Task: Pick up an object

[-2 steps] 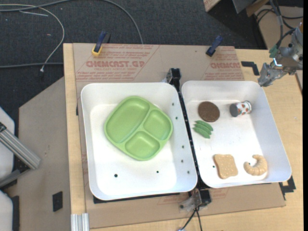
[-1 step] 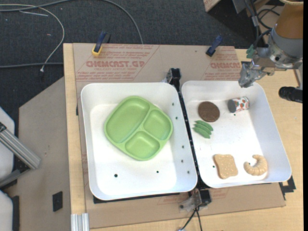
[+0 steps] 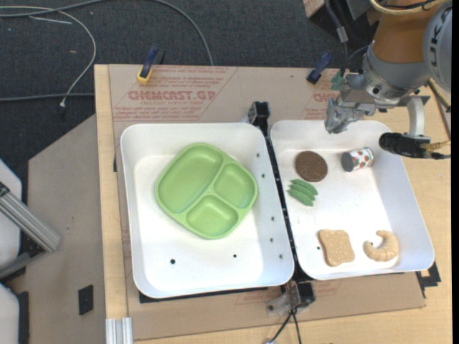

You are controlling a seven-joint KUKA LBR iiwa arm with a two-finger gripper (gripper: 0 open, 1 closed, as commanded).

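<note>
Two red "CHEMCAST GP" prints mark the board; the gripper hangs empty, its opening unclear.

Brown cardboard-topped bench, two white bins side by side, left bin, right bin

Two bins sit side by side on the table. The left bin holds a divided plate near its middle. In the right bin, a cookie lies toward the far edge beside a small can, with pea pods just in front of the cookie. A cracker and a croissant lie side by side near the front edge. The end effector hangs over the far edge of the right bin.
</note>
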